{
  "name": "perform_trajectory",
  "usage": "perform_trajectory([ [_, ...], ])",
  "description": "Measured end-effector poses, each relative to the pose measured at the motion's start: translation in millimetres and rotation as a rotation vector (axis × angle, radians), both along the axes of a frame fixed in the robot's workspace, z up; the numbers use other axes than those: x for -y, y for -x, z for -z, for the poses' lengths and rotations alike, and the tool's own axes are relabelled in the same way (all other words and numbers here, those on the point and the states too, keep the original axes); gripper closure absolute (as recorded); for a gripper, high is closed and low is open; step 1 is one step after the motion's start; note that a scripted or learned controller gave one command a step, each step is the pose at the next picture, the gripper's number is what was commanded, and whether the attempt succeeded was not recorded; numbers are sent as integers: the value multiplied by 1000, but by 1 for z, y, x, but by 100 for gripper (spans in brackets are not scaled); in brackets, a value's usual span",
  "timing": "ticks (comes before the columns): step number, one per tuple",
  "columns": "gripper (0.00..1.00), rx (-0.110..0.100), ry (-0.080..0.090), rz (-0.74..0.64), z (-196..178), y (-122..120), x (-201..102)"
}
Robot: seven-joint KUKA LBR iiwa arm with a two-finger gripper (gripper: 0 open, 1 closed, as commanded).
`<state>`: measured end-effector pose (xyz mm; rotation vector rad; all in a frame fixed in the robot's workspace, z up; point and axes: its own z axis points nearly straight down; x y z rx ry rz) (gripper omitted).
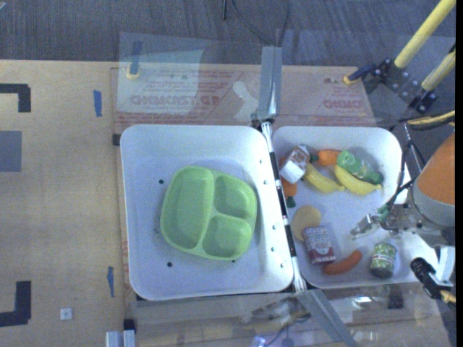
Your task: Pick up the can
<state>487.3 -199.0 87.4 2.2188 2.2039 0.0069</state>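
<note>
The pincer [379, 223] hangs low over the right bin [394, 144], at about 4 o'clock of that bin's floor. Whether it is released or clenched we cannot tell, since its metal parts blur together at this slant, and nothing can be seen in its grasp. The can [383, 259] stands just beside it, toward 6 o'clock from the pincer and close to the bin's 5 o'clock corner. It appears upright, with a green label and a pale lid facing up. At the can's 9 o'clock lies a toy sausage [341, 264], near but apart, and beyond it a red-labelled packet [319, 244]. Two bananas [340, 181] lie well apart toward 11 o'clock. The left bin [137, 194] holds a green divided plate [208, 213]. We judge the can to be rigid and light to moderate in weight, with a smooth, curved wall that is likely slippery, so a glancing hold would probably squeeze it out sideways. The sound grip, in our view, is across the full width at mid-height, taken from above and centred over the lid, while the nearby bin wall at 3 to 5 o'clock leaves little room on that side.
</note>
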Motion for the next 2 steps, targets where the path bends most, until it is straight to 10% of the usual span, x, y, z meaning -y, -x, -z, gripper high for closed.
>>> perform_trajectory([
  [1,0,-8,-2,-295,0,5,15],
  [2,100,-4,5,-292,-8,4,18],
])
